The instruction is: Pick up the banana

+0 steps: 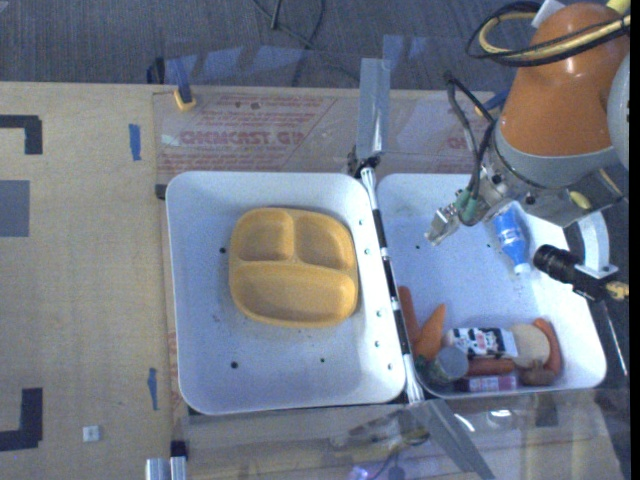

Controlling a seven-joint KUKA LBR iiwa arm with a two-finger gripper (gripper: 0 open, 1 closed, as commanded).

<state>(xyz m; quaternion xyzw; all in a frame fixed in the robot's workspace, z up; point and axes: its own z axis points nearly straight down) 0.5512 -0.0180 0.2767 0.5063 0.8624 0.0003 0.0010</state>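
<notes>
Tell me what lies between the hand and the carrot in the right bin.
In the camera view, bare white bin floor separates hand and carrot.

One fixed camera, mounted above the bench, looks down at a slight slant. Far enough to frame both shallow white plastic bins whole: left bin centre frame, right bin toward the right side. Light wooden benchtop fills the left, dark grey carpet floor runs along the top edge. Grey-and-orange arm enters upper right, large, nearest the lens.
</notes>
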